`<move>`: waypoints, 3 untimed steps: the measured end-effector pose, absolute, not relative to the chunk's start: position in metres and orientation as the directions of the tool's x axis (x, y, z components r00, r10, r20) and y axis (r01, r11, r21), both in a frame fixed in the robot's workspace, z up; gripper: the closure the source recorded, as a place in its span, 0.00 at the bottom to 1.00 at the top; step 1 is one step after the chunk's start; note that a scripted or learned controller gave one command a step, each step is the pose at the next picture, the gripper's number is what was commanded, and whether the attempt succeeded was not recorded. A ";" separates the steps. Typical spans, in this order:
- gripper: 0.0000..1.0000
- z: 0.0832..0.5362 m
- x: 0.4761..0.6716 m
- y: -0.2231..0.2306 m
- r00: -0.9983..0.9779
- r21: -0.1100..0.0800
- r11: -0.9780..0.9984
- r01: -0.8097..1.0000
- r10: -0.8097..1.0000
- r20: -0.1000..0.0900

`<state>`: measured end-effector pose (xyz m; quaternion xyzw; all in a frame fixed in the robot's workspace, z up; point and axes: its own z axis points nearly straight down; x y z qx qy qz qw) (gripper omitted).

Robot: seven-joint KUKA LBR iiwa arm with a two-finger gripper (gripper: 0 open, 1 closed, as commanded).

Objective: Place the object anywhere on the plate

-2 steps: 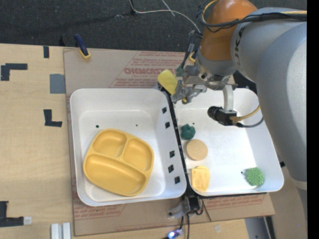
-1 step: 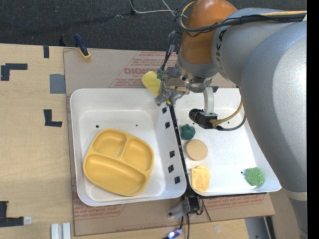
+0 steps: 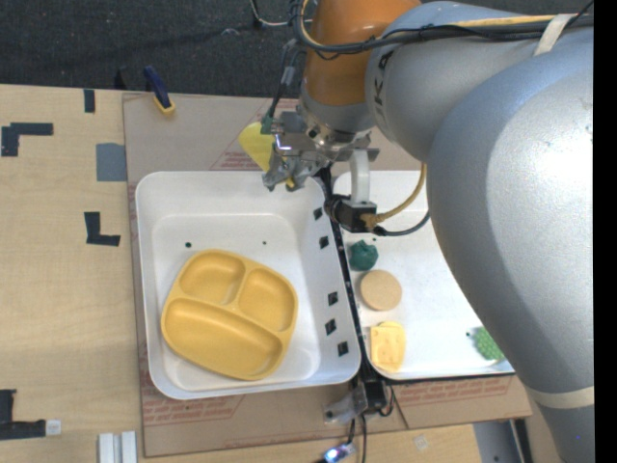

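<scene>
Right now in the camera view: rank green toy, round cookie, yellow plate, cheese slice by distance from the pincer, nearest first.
From the pincer, at the left bin's back edge:
1. Green toy, right bin, by the divider.
2. Round cookie, just in front of the toy.
3. Yellow plate, left bin.
4. Cheese slice, right bin's front.
Cookie and plate are close to call.

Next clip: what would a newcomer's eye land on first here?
The huge grey arm with its orange band fills the right side, its gripper over the far edge of the left bin. Next, the yellow divided plate lying in that bin, then small items in the right bin: a round tan disc and a yellow piece.
</scene>
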<state>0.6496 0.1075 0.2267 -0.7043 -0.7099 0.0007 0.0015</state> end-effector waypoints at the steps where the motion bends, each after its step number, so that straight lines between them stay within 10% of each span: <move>1: 1.00 0.212 0.646 0.112 -0.002 -0.007 0.002 1.000 1.000 -0.002; 2: 1.00 0.217 0.653 0.125 -0.003 -0.004 0.003 1.000 1.000 -0.001; 3: 0.00 0.216 0.652 0.125 -0.002 -0.005 0.002 1.000 1.000 -0.002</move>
